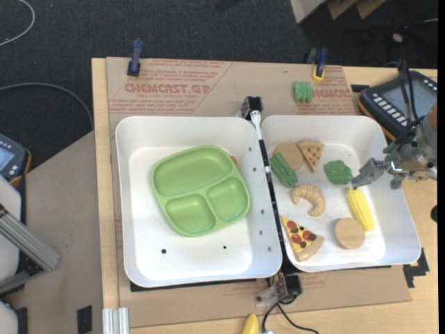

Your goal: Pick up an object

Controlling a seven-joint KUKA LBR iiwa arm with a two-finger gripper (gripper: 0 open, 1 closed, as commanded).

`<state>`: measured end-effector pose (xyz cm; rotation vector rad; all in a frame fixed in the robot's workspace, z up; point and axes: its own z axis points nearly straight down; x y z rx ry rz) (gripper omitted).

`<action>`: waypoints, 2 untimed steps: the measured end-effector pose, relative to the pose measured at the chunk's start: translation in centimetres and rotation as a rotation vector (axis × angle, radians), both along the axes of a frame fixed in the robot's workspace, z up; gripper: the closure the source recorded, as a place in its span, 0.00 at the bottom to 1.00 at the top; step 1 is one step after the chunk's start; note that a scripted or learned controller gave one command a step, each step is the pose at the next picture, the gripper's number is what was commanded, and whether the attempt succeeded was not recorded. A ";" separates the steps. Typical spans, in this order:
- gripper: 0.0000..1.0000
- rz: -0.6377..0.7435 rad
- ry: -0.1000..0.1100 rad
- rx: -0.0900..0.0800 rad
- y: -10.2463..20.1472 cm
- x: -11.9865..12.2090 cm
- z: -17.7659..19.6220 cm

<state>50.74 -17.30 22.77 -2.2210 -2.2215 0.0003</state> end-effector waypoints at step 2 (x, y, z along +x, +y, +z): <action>0.00 0.005 -0.011 -0.003 4.8 8.8 -14.1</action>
